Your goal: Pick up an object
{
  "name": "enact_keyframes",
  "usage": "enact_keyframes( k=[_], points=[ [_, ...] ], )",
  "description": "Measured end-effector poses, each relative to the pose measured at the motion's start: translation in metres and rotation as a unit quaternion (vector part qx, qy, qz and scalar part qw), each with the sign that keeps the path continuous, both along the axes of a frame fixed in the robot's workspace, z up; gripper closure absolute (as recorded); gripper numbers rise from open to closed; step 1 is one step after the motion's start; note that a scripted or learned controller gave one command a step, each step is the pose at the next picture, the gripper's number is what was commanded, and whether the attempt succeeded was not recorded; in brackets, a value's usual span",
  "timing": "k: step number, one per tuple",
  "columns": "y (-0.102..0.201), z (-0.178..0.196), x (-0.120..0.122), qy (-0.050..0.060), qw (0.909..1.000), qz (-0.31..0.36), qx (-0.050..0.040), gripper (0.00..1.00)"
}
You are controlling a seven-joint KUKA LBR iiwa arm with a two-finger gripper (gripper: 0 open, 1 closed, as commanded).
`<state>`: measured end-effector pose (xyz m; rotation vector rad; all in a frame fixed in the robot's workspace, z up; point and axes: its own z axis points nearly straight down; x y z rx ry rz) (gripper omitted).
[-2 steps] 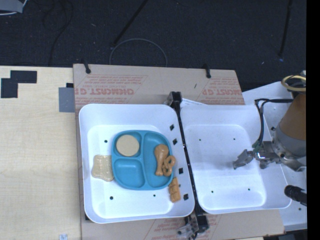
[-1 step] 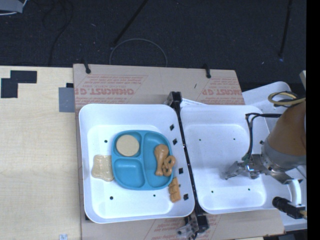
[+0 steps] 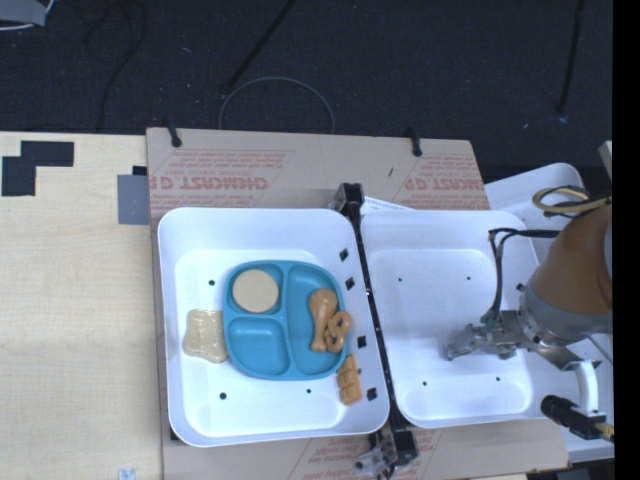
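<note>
Camera view, left to right: left bin (image 3: 190,238) holds a pale cracker (image 3: 205,335), touching a blue divided plate (image 3: 268,348) bearing a round biscuit (image 3: 255,290) and a pretzel (image 3: 328,320); a small brown snack (image 3: 348,380) lies just beside the plate. Right bin (image 3: 440,268): my gripper (image 3: 468,345) sits low at frame right; whether my fingers are apart or together, I cannot tell.

Light falls evenly from overhead, bright on the two white bins (image 3: 300,230), whose floors nearly wash out in the middle of the frame. The top of the frame is a dim, dark floor with little detail. Shadows are soft and short, just under the blue tray (image 3: 262,346) and along the bin walls. The picture is a bit soft and grainy throughout; the arm (image 3: 575,273) at right looks slightly smeared.
</note>
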<state>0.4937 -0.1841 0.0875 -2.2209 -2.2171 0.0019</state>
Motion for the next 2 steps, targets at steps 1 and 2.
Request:
enact_keyframes(
  k=[1, 2],
  points=[
    [-0.001, 0.011, 0.000, 0.000, 1.0000, -0.002, 0.0002, 1.00],
    [-0.001, 0.070, -0.007, -0.002, 1.0000, -0.001, -0.0008, 1.00]
  ],
)
